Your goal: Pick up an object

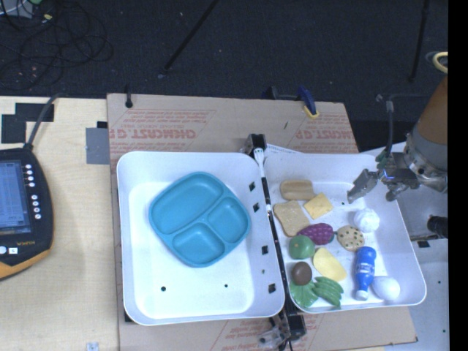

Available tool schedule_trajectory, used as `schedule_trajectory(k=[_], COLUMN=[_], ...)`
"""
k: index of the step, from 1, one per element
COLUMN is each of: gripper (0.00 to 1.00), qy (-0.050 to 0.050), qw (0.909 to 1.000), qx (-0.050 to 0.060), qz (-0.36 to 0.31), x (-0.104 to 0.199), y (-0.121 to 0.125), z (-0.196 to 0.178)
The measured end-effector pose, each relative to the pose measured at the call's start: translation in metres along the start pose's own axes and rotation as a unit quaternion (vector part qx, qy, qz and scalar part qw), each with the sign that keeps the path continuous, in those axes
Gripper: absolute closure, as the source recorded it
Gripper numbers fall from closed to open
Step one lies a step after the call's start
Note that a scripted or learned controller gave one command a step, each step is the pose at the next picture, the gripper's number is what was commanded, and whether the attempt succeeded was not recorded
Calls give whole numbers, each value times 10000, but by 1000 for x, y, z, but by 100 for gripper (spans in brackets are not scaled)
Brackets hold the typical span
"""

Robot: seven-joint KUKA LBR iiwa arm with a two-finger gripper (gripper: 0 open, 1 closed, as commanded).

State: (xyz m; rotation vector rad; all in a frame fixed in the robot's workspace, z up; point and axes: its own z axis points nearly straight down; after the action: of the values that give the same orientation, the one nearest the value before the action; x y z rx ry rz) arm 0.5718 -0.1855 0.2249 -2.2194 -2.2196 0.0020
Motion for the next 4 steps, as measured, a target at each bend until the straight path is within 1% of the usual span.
schedule_trajectory(k=[1,2,3,4], gripper=[0,0,0,100], qy=[15,4,-4,19], qw=[10000,10000,10000,10000], qx=[13,-19,-22,-4], qz=[26,-9,-19,1], x=[-28,44,65,65], y=[-57,-91,-25,-26], z=[143,136,137,126])
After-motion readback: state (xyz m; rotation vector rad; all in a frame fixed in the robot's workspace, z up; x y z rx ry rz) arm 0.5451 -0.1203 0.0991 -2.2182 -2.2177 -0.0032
